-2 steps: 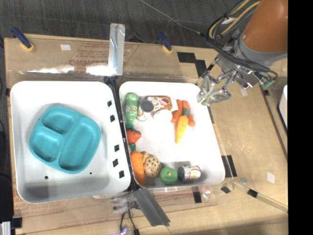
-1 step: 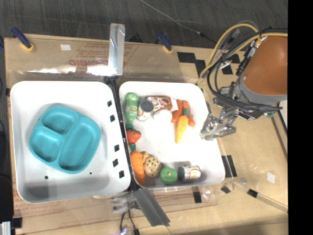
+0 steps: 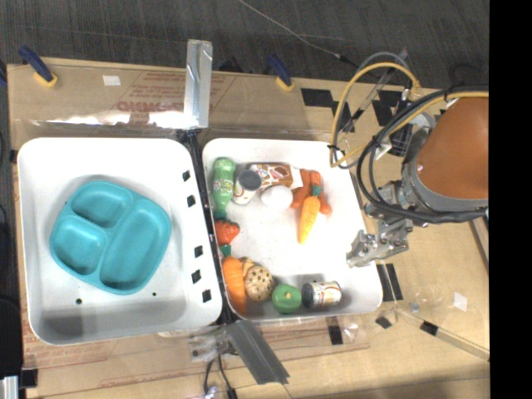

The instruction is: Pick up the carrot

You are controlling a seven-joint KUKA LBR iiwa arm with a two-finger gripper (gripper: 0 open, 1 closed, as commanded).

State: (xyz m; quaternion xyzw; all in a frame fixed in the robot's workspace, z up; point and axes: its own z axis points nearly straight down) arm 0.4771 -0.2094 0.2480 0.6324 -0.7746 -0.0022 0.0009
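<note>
Your gripper [image 3: 376, 246] hovers at the right bin's [image 3: 349, 293] edge, fingers' state impossible to tell, the carrot [image 3: 308, 216] lying ungrasped mid-bin beside the egg [image 3: 277, 197]; next, reach left and descend.

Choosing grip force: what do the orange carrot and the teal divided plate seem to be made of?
The orange carrot looks like moulded toy plastic: even colour, smooth surface. The teal divided plate also looks plastic, semi-matte with soft highlights on its ridges. Neither can be confirmed.

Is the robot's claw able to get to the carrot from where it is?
Probably yes. The gripper hovers at the right bin's edge, and the carrot lies on top in the open, with bare floor between them.
</note>
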